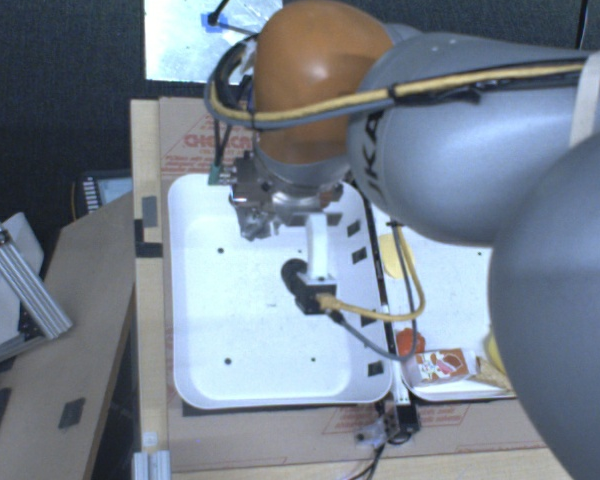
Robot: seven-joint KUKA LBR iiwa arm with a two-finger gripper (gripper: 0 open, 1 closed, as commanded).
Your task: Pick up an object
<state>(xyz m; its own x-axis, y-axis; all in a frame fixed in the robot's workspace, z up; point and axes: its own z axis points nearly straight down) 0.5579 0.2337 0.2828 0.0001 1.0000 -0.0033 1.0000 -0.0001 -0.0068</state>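
Observation:
My gripper hangs low over the far part of the left white bin, under the orange wrist band. Nothing shows between it and the bin floor. In the right bin, at its near edge, lie a small red round object and a red-and-white packet. A yellow object peeks out beside the packet, and a pale yellow piece lies farther back near the divider. The grey arm hides most of the right bin.
Both bins rest on a cardboard sheet on the bench. A wooden board and aluminium rails stand to the left. The arm's bulk covers the upper right.

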